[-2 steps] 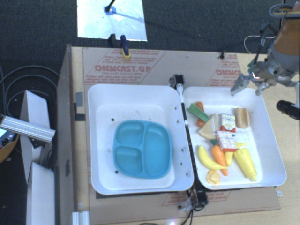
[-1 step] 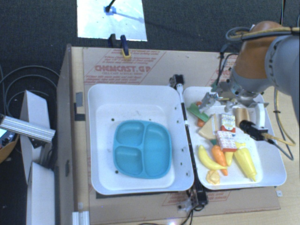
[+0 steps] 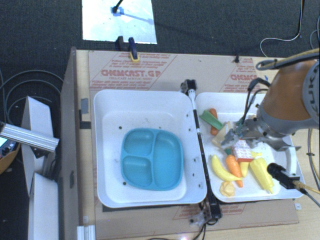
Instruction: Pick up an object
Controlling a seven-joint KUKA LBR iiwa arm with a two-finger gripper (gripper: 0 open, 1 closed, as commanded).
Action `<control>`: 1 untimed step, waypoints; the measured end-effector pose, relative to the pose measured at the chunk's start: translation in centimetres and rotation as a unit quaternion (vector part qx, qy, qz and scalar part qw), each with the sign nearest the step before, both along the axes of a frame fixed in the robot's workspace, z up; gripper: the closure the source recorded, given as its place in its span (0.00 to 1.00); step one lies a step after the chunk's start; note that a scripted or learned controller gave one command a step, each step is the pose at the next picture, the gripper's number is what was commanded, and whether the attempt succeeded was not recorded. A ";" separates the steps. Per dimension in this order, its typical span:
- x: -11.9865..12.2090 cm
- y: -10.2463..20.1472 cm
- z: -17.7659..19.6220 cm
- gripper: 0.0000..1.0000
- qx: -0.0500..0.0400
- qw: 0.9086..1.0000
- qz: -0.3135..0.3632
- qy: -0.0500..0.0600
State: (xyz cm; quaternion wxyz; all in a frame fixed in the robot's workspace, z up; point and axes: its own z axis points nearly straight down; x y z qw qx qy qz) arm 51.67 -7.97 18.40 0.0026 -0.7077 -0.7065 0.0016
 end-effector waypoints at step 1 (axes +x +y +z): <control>-1.8 -0.9 -8.9 0.00 -0.003 1.000 0.000 -0.006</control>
